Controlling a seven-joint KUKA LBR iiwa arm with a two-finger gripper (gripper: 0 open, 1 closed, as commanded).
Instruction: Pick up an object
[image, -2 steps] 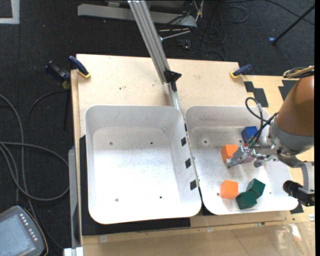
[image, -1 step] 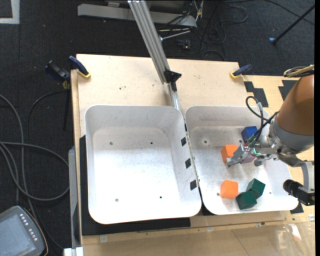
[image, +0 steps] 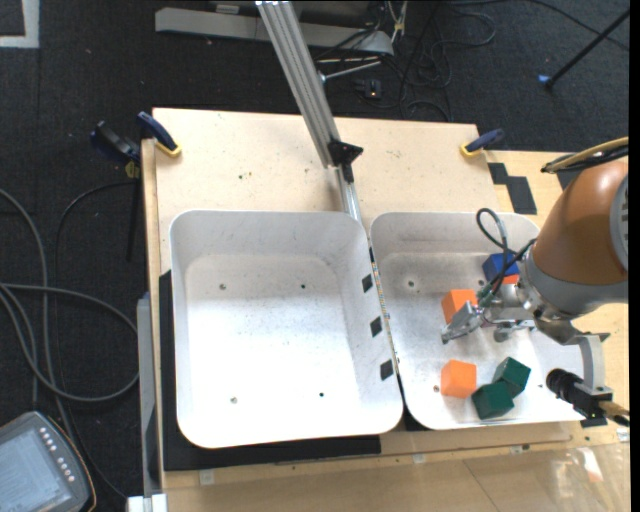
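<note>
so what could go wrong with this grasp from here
The gripper is low in the right bin, right beside an orange block, so it may nudge the block aside rather than catch it. The second orange block and two dark green blocks lie close together near the front wall, so a pick there could snag a neighbour or hit the wall.

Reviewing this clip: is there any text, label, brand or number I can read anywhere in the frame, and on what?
None can be read.
The handheld screen device at the lower left has a display too small and blurred to read.
The black marks on the divider between the bins are plain squares, not characters.
</note>
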